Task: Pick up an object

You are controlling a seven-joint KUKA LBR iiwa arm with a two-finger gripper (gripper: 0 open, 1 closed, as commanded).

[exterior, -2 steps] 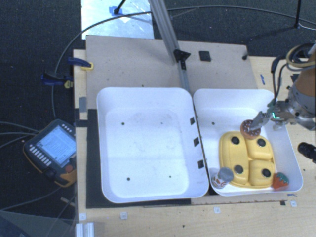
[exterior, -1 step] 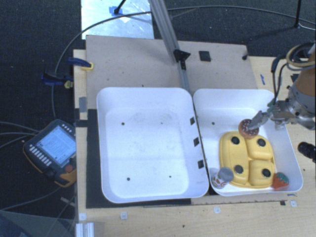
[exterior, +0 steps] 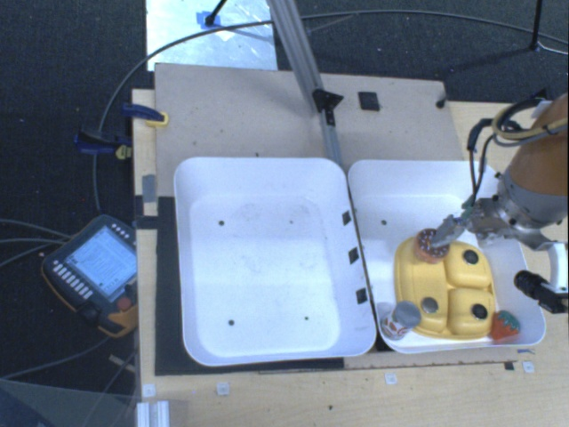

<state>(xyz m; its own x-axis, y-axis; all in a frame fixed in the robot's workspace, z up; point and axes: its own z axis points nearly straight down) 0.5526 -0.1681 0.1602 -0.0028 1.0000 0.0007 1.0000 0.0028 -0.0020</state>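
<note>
The right bin [exterior: 391, 194] holds a large yellow moulded block [exterior: 449, 287] with dark round holes in its top. A small brown and pink ring [exterior: 432, 246] lies on the block's upper left corner. A small grey-topped cup [exterior: 401, 318] stands at the block's lower left. A red strawberry toy [exterior: 505, 326] sits in the bin's lower right corner. My gripper [exterior: 449, 230] reaches in from the right and points down-left, its tip just above and right of the ring. The orange-banded arm [exterior: 540, 172] rises behind it.
The left bin [exterior: 258, 256] sits beside the right one, joined by black clips along the shared wall. A grey pole [exterior: 298, 43] slants down to the bench's back edge. A pendant controller [exterior: 93, 269] lies off the bench at left.
</note>
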